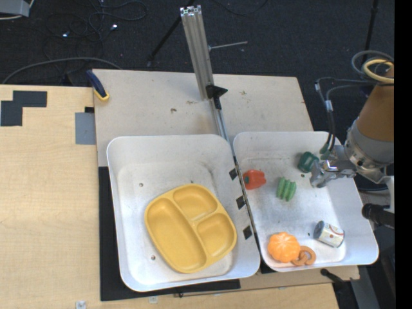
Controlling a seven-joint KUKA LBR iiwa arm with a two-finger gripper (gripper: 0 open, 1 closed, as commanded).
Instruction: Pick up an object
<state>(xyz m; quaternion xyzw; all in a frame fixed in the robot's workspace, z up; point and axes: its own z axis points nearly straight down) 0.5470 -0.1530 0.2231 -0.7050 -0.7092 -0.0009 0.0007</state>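
Note:
The right bin (pixel 347 253) holds several small objects. A red pepper-like piece (pixel 254 179) lies at its left wall. Right of that piece lies a light green ridged piece (pixel 286 189). An orange fruit (pixel 282 246) sits at the front with a brown ring (pixel 304 257) against it. Near the front right lies a small white can (pixel 329 234). A dark green object (pixel 306 161) sits at the back right. My gripper (pixel 320 176) hangs low over the bin's right side, just right of and below the dark green object, close to it or touching it.
The left bin (pixel 129 166) holds a yellow divided plate (pixel 190 226). A metal post (pixel 199 53) rises behind the bins, above the divider between them. The grey arm (pixel 376 127) comes in over the right bin's right rim. Black clips sit on the divider.

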